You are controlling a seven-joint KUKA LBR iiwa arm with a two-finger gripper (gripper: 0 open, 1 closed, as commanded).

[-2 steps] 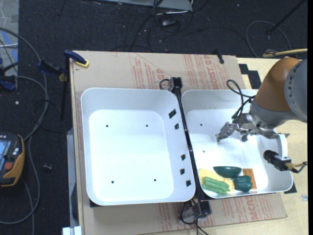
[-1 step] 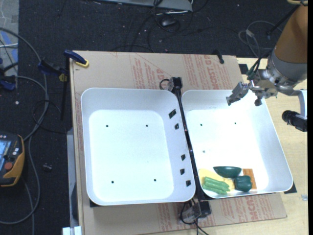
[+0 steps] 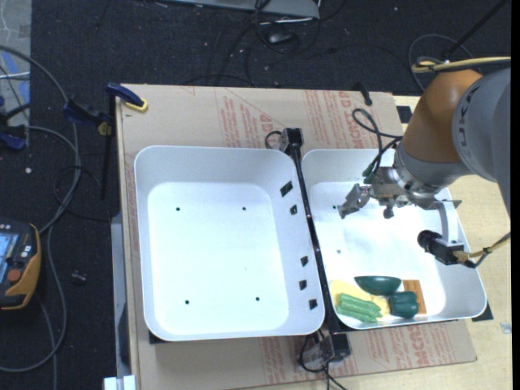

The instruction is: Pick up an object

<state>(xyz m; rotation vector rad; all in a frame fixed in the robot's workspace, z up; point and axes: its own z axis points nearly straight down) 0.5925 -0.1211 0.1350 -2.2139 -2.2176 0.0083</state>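
Note:
My gripper (image 3: 370, 205) hangs over the upper part of the right bin (image 3: 329, 171), its grey fingers (image 3: 350, 201) spread open with nothing between them. The objects lie together in that bin's near corner, well below the gripper: a dark green bowl-shaped piece (image 3: 378, 283), a ridged light green object (image 3: 358, 306), a teal piece (image 3: 404, 303), a yellow piece (image 3: 344, 288) and a small orange-brown block (image 3: 413, 286). The arm's orange band (image 3: 435, 108) and grey wrist cover the bin's far right corner.
The left bin (image 3: 219, 234) stands beside the right one, with a black divider strip (image 3: 309, 234) between them. A black fitting with a cable (image 3: 436, 246) sits at the right bin's right wall. Cardboard (image 3: 211, 112) lies under both bins.

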